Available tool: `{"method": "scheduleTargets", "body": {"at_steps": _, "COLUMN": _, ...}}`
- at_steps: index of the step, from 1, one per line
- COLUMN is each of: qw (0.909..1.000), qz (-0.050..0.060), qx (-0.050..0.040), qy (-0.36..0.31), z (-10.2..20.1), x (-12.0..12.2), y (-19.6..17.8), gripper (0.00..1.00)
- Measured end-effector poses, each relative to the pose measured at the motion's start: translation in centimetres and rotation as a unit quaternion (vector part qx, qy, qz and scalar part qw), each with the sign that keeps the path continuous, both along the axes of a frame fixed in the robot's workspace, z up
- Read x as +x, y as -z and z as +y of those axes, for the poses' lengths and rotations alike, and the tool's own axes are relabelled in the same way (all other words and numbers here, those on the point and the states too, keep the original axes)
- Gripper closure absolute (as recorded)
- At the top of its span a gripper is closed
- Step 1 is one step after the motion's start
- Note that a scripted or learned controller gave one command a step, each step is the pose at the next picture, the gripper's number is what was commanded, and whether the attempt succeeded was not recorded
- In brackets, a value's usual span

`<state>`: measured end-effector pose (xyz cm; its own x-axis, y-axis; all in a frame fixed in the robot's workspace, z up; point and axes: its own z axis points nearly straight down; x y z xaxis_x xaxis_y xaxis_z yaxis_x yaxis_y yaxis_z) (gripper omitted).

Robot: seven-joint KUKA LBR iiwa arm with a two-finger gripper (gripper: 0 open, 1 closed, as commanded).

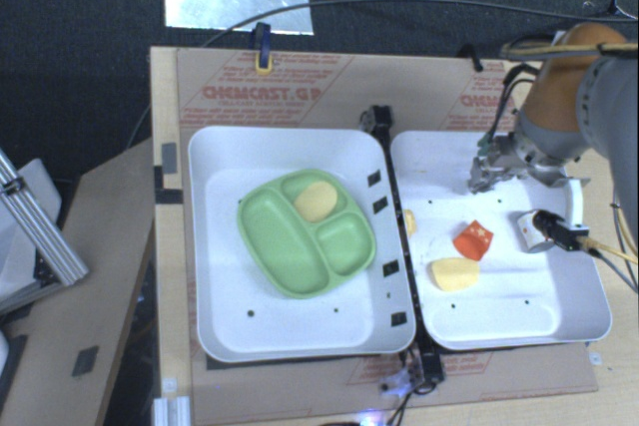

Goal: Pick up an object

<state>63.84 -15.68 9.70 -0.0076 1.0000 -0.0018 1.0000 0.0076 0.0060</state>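
Observation:
In the right bin (pixel 559 314) lie a small red-orange block (pixel 473 240) and, just below it, a pale yellow piece (pixel 454 273). A tiny yellow bit (pixel 409 222) rests by the divider between the bins. My gripper (pixel 482 177) hangs over the upper part of the right bin, up and slightly right of the red block, with its tip close to the bin floor. Nothing shows between its fingers. The left bin (pixel 225 314) holds a green divided plate (pixel 305 232) with a yellow food piece (pixel 318 202) in its upper compartment.
The grey arm with its orange band (pixel 579 85) comes in from the upper right over the right bin's far corner. A white and black fixture (pixel 549 226) with cables sits at the right bin's right side. Black clips line the divider (pixel 384 205).

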Motion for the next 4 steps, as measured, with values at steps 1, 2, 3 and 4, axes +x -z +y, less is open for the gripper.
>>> {"method": "scheduleTargets", "body": {"at_steps": 1, "qw": 1.0000, "qz": -0.001, "qx": -0.0002, "qy": 0.001, "z": 0.1, "x": 0.8, "y": -6.4, "gripper": 1.00}}
{"method": "scheduleTargets", "body": {"at_steps": 2, "qw": 1.0000, "qz": -0.002, "qx": -0.0001, "qy": 0.000, "z": 0.6, "x": 1.6, "y": -12.6, "gripper": 1.00}}
{"method": "scheduleTargets", "body": {"at_steps": 3, "qw": 1.0000, "qz": -0.002, "qx": -0.0002, "qy": 0.000, "z": 0.6, "x": 1.2, "y": -19.1, "gripper": 1.00}}
{"method": "scheduleTargets", "body": {"at_steps": 4, "qw": 1.0000, "qz": 0.002, "qx": 0.0015, "qy": -0.001, "z": 5.8, "x": 1.2, "y": -17.2, "gripper": 1.00}}
